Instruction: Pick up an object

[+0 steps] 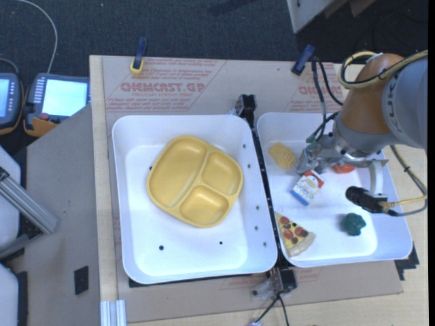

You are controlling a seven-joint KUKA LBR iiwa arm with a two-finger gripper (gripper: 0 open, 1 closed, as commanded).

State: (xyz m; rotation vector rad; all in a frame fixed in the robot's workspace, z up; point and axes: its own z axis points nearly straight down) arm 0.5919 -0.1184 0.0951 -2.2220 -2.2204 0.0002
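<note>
We see the gripper (314, 163) low over the carton (307, 187) in the right bin (391, 246) (grip unclear), crowded by corn (282, 155), pizza slice (294, 233) and broccoli (353, 223).

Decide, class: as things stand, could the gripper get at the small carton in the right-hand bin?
Probably yes. The gripper hangs right above the small carton, which lies flat on the right bin's floor, apart from the yellow toy and pizza slice. Nothing lies between them.
</note>
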